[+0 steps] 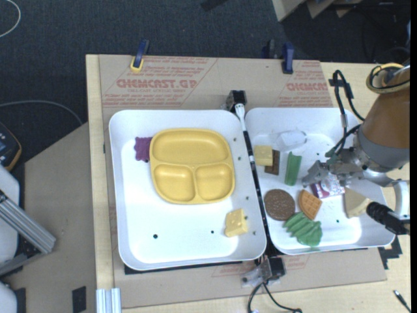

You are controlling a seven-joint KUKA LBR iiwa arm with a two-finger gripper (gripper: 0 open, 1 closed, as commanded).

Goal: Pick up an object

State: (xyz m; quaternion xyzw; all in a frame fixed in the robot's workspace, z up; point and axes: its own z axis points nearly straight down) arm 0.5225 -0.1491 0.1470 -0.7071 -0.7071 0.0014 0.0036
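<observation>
White bins, two, side by side on the worktop (195, 77). Left bin (124, 194): yellow divided plate (192, 165), small purple piece (142, 149) touching its left edge, yellow cheese wedge (236, 222) near the front right corner.

Right bin (280, 113), the crowded one: tan block (263, 156) with a dark brown piece against it, green bar (294, 168) just beside those, clear plastic item (290, 139) towards the back, brown round cookie (280, 204), orange waffle piece (310, 205) next to it, green leafy piece (304, 229) at the front, pale wedge (355, 203) far right.

Gripper (329, 175) low in the right bin, right of the green bar and just behind the waffle piece. Directly at its tip, a purple-and-white piece (321, 190), likely the target. Touching or merely close: hard to say. Spread or closed: cannot tell, metal parts too cluttered from this slant. No object visibly gripped.

Step in hand, by judgement: at the grasp point, pick not yet confirmed. Next move: close squarely on the purple-and-white piece, then lift straight up, clear of the waffle piece and wedge. Risk: small, low target, tight neighbours, easy slip or nudge.
</observation>
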